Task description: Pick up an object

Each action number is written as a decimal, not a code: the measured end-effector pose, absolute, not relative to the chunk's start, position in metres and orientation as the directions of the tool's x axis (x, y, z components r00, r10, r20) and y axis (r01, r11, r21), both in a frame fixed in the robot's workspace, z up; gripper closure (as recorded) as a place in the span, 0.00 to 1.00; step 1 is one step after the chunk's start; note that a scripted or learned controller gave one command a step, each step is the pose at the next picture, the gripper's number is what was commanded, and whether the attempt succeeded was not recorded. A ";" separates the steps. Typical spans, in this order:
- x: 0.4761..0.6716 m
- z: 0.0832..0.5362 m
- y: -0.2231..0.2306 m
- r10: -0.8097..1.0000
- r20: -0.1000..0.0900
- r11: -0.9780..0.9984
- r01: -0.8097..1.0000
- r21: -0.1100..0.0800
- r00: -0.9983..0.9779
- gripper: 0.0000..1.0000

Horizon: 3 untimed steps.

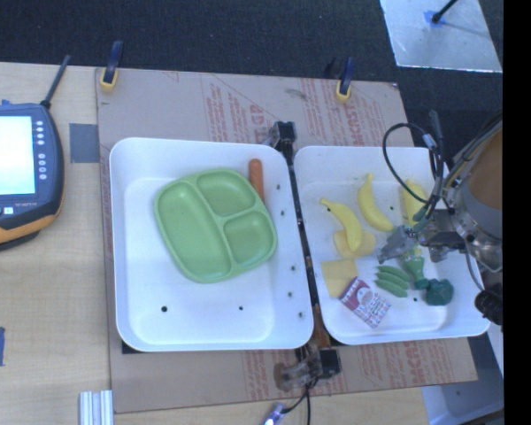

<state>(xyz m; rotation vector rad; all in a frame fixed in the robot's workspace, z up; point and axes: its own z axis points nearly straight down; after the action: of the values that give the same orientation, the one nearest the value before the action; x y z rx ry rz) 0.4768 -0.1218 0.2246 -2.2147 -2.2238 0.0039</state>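
Robotics lab, teach pendant [18, 177], clamped bench board [248, 113]

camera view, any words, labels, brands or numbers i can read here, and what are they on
None can be read.
Cardboard sheet: faint red printing, too blurred to read.
Small red and white packet in the right bin: printed design, too small to read.
Handheld pendant: screen is washed out white, button marks too small.

Bright, even light — white bins [203, 326] glare slightly, shadows soft, detail a little blurred.
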 end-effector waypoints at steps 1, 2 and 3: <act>0.475 0.150 -0.097 1.000 0.000 0.005 1.000 -0.005 -0.005 0.00; 0.508 0.095 -0.110 1.000 -0.001 0.005 1.000 -0.003 -0.005 0.00; 0.571 0.092 -0.103 1.000 0.000 0.004 1.000 -0.003 -0.004 0.00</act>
<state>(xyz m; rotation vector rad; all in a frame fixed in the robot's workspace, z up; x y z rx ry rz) 0.5712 -0.1033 0.0918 -2.2153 -2.2249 0.0032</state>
